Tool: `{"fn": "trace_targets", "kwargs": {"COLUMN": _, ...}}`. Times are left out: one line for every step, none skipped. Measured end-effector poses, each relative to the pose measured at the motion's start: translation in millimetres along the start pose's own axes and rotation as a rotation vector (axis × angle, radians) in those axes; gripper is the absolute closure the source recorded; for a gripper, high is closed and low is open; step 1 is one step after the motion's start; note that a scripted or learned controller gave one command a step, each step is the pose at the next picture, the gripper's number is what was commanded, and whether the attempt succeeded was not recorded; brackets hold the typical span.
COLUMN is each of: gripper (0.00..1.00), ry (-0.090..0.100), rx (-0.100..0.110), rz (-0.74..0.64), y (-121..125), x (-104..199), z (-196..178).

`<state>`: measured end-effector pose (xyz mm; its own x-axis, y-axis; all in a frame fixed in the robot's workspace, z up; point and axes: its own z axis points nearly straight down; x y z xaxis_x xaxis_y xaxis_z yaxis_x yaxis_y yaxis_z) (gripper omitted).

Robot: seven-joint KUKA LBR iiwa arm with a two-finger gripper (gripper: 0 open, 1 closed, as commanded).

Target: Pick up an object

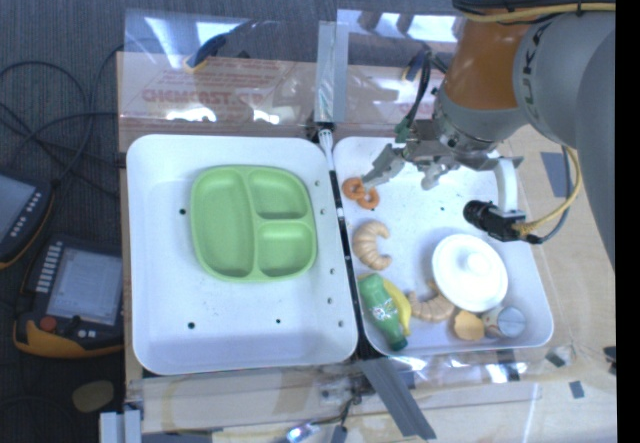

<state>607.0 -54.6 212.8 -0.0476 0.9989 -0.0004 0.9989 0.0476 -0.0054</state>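
White right bin (535, 276): near corner packed with small things, arm reaching in over its far end.
Near right corner: grey disc (511, 322) beside a tan lump (468, 325).
Green bottle (381, 311): lying along the bin's left wall, a yellow banana (401, 305) touching it.
Shrimp-like piece (433, 307): just right of the banana, tucked under the white round lid (469, 271).
Croissant (373, 244): mid-bin, left side, apart from the lid.
Orange pretzel (359, 193): farther back, near the left wall.
Gripper (412, 169): fingers spread apart, nothing between them, above the bin floor just right of the pretzel.
Left bin (160, 321): green divided plate (253, 222) at its centre.
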Motion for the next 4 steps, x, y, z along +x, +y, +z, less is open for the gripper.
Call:
{"fn": "trace_targets", "kwargs": {"gripper": 0.00, "ry": 0.000, "rx": -0.001, "rz": -0.200, "y": -15.7, "x": -10.0, "z": 7.9}}
{"fn": "trace_targets", "kwargs": {"gripper": 0.00, "ry": -0.001, "rx": -0.001, "rz": -0.362, "y": -33.6, "x": -101.1, "z": 44.2}}
{"fn": "trace_targets", "kwargs": {"gripper": 0.00, "ry": 0.001, "rx": -0.003, "rz": -0.491, "y": -26.5, "x": -53.6, "z": 113.4}}
{"fn": "trace_targets", "kwargs": {"gripper": 0.00, "ry": 0.000, "rx": -0.004, "rz": -0.381, "y": -50.4, "x": -118.5, "z": 77.4}}
